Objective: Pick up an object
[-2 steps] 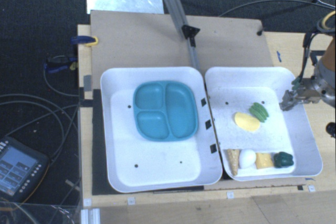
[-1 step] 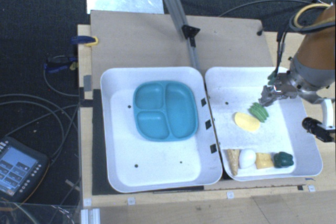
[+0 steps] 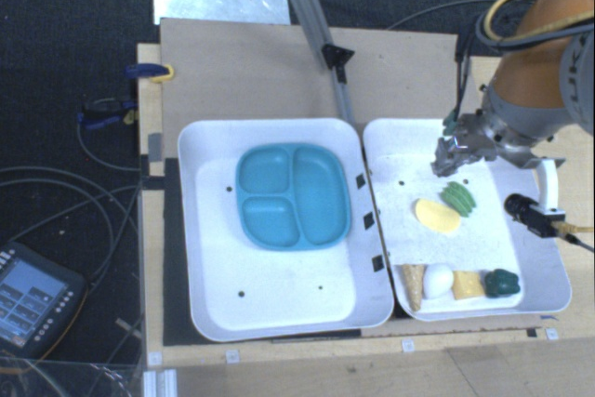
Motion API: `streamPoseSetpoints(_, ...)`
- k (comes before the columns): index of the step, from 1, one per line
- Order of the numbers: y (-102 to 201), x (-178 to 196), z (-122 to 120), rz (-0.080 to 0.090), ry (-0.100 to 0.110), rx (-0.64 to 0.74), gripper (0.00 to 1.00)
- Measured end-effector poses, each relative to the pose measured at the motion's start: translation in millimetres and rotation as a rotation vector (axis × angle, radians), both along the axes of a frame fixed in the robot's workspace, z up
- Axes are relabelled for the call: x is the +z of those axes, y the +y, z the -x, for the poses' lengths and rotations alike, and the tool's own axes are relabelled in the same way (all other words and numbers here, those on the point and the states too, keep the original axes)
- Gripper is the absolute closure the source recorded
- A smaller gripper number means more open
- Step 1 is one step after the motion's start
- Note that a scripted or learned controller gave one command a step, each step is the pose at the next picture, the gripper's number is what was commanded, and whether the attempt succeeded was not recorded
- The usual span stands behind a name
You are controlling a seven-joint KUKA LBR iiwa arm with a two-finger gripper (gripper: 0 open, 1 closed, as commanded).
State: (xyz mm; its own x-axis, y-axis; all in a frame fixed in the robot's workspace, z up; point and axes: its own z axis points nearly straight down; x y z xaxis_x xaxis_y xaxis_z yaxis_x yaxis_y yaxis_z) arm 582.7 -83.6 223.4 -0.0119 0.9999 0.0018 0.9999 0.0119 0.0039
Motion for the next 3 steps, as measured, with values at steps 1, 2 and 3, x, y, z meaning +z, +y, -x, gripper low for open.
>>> streamPoseSetpoints(1,42.9,7.2,-14.1,0.000,0.001,-0.001,1.00)
streamPoseSetpoints(2,93.1,-2.4,-29.6,0.000,0.002,-0.001,1.00)
streamPoseSetpoints(3,145.7,12.8,-48.8,-0.001,-0.001,0.000,1.00)
